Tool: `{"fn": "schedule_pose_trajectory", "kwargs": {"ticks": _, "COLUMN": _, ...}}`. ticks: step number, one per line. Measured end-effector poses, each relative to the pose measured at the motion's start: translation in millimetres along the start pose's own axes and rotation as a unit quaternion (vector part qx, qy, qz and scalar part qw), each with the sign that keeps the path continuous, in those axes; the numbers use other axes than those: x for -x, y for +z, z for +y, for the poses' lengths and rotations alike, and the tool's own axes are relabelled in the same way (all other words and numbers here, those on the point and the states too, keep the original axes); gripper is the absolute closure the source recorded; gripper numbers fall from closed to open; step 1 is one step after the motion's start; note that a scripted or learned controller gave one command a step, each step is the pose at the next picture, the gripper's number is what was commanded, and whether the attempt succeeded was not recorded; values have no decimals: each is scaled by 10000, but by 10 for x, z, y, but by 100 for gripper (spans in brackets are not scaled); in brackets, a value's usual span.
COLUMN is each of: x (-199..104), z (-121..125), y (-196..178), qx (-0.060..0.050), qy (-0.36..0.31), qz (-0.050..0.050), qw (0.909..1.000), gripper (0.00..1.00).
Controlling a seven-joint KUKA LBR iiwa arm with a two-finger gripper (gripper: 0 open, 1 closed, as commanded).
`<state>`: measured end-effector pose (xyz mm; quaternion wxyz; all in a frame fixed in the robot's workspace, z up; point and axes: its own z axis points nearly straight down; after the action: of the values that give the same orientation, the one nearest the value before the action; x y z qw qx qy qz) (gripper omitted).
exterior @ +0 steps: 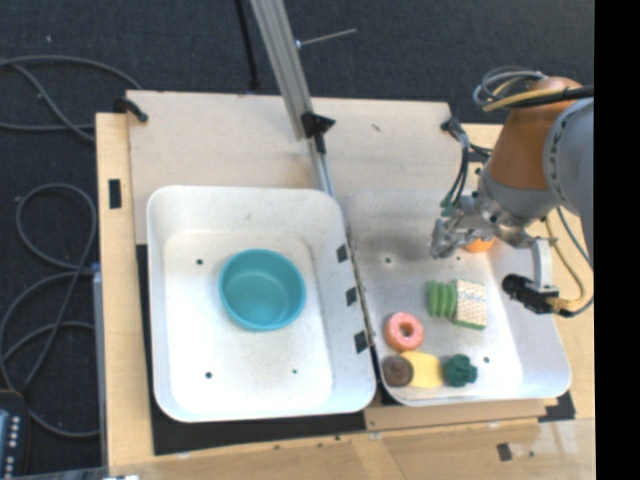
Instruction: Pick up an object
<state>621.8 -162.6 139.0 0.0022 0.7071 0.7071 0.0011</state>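
**Gripper low in the right bin, toys clustered at the near end**

The arm [530, 158] reaches in from the right, its orange band above the wrist, and the gripper [452, 236] sits low over the far part of the right bin [535, 368]. Whether it is open or closed cannot be told from this angle. A small orange object [481, 242] shows just beside the gripper, partly hidden by it; whether the gripper is touching it is unclear.

The other things in the right bin lie nearer the camera, apart from the gripper. A green piece [441, 299] lies touching a pale patterned block [471, 304]. Below them, a pink ring doughnut [404, 331] lies near the bin's left wall. Along the near edge a brown round piece [397, 370], a yellow block [425, 370] and a dark green lump [459, 370] sit in a row, the brown and yellow ones touching.

The left bin [180, 218] holds a teal bowl [262, 288], upright, near its middle. Both bins rest side by side on the bench [220, 138]. A metal rail [285, 48] slants down from the top toward the gap between the bins.
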Motion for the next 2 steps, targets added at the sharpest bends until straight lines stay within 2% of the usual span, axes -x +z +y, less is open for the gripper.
{"fn": "schedule_pose_trajectory", "kwargs": {"ticks": 2, "x": 195, "z": 46, "y": -1035, "qx": 17, "qy": -1, "qz": -3, "qw": 10000, "gripper": 100}}
